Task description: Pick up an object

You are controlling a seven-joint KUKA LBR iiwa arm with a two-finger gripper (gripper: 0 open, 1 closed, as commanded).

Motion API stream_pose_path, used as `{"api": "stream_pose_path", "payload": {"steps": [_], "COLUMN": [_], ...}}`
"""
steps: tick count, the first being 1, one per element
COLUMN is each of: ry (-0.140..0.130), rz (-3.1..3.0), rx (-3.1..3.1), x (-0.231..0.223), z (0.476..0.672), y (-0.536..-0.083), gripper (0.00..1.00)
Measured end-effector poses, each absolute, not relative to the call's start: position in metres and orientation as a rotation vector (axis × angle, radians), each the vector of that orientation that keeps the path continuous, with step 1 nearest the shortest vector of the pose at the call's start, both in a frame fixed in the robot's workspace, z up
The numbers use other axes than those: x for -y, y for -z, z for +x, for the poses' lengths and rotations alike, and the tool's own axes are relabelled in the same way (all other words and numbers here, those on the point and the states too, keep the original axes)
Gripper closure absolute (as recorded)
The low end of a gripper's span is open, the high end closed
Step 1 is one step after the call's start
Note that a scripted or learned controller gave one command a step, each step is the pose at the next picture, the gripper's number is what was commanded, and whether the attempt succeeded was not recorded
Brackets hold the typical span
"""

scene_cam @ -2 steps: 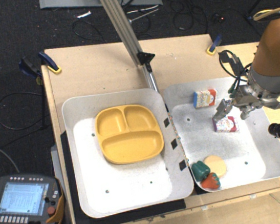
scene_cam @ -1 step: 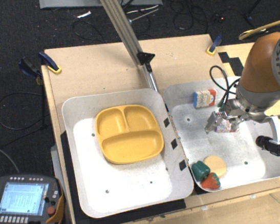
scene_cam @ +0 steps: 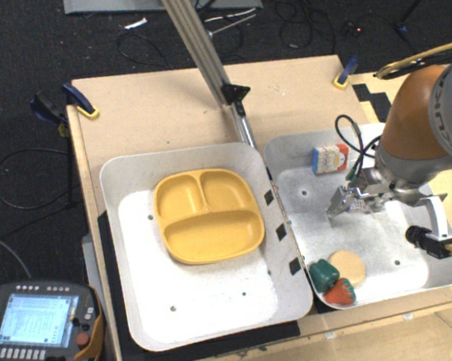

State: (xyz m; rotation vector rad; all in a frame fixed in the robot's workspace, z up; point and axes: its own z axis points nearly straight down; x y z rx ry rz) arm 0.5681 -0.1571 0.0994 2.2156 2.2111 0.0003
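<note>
My gripper (scene_cam: 339, 204) hangs over the middle of the right bin (scene_cam: 406, 271), with the bin floor showing between its fingers and nothing held. A small white, blue and orange carton (scene_cam: 328, 158) lies at the back of that bin, above and left of the gripper. At the bin's front left corner sit a tan round disc (scene_cam: 350, 265), a green block (scene_cam: 323, 273) and a red piece (scene_cam: 338, 291), bunched together below the gripper.
The left bin (scene_cam: 144, 312) holds a yellow divided plate (scene_cam: 209, 214). A metal pole (scene_cam: 200, 41) slants in from the top to the divide between the bins. A teach pendant (scene_cam: 38, 327) lies off the bench at lower left.
</note>
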Motion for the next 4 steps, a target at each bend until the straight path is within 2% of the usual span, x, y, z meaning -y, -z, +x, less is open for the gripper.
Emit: {"api": "stream_pose_path", "payload": {"steps": [1, 2, 3, 4], "ry": [-0.005, -0.004, -0.006, -0.001], "rz": [2.214, 2.218, 2.214, 2.218], "rx": [-2.211, -2.219, -2.219, -2.222], "x": [0.157, 0.155, 0.158, 0.158], "z": [0.569, 0.561, 0.565, 0.566], "y": [-0.111, -0.168, -0.231, -0.236], "gripper": [1.0, 1.0, 1.0, 1.0]}}
